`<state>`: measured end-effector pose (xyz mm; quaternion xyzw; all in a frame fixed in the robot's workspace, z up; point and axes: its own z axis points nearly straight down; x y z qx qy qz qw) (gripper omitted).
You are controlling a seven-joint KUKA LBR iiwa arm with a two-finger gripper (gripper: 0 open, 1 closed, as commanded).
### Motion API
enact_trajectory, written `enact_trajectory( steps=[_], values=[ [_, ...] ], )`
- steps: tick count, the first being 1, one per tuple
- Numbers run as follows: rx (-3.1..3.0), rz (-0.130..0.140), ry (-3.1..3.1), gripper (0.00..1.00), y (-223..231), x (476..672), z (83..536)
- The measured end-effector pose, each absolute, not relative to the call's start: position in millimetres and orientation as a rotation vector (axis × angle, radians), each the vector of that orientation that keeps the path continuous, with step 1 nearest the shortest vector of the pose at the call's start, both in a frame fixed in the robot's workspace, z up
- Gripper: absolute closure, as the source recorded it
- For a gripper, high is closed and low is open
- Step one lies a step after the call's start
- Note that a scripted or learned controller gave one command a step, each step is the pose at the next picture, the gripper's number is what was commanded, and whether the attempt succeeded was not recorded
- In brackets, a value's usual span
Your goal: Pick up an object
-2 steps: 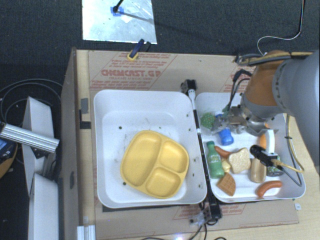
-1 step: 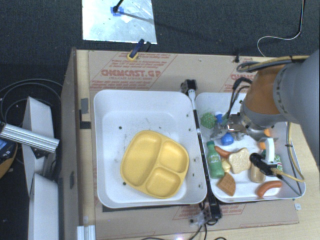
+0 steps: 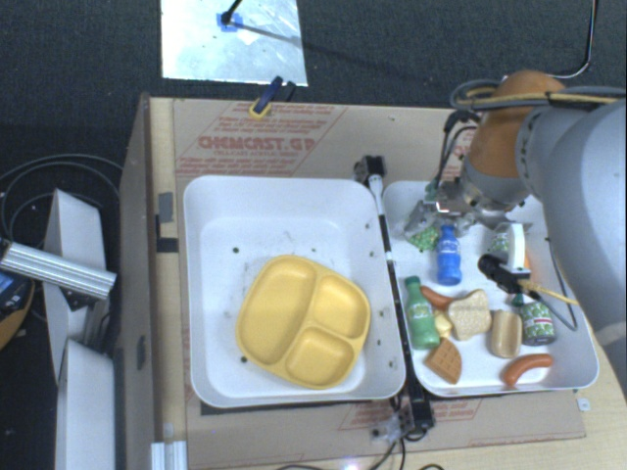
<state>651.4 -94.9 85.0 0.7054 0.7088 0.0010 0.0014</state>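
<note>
Right now the arm is reaching over the right bin [image 3: 588, 360], and its jaws are hanging at the far end of that bin, just above the blue bottle [image 3: 448, 254]. I cannot tell if the jaws are open or closed. The toys are lying packed together in the right bin so the arm is finding many things to grab. Near the blue bottle, a green bottle [image 3: 421, 313] is lying against the bin's left wall, with a slice of bread [image 3: 469, 313], a waffle [image 3: 444, 360] and a sausage [image 3: 524, 367] further toward the front. The left bin [image 3: 211, 262] is holding a yellow tray [image 3: 302, 319] with three sections, maybe waiting for food. The cardboard [image 3: 260, 135] behind the bins is showing red writing, something like "CHEMCAST".
</note>
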Motion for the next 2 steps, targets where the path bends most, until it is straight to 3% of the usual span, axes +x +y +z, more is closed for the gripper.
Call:
enact_trajectory(
  steps=[1,2],
  values=[
    [2.209,0.006,2.228,1.00,-95,652.8,98],
    [2.212,0.005,2.225,1.00,-67,612.5,186]
  ],
)
